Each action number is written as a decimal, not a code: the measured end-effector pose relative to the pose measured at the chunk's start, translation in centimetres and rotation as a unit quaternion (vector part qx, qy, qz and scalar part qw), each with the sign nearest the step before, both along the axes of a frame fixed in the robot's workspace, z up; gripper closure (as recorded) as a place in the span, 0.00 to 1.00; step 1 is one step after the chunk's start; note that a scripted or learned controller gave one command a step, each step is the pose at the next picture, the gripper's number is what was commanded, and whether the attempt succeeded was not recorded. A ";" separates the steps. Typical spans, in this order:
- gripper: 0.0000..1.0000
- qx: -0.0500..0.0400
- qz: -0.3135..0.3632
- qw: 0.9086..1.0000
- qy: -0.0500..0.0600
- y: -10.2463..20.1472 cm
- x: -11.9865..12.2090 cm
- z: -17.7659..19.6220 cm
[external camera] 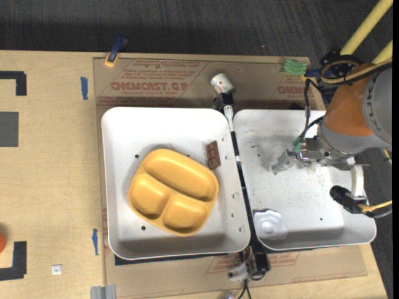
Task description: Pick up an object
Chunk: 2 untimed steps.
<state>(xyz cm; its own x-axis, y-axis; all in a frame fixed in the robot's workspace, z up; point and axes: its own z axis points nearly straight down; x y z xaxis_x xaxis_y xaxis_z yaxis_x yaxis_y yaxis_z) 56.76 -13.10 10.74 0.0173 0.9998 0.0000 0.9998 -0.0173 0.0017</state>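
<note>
Yellow divided plastic plate [173, 190] lay centre-left; gripper [282, 161] hovered right.
Probably light, stiff, slick: take its rim; finger spacing unclear.

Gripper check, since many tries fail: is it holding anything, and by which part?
Nothing is held. The gripper hangs over the right bin with bare bin floor under its tips; the white object lies apart near the front.
</note>
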 end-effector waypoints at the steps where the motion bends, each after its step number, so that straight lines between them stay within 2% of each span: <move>1: 0.00 0.003 -0.083 0.997 0.001 -5.1 3.0 -2.2; 2: 0.00 -0.001 -0.017 1.000 0.000 -3.1 6.6 -2.2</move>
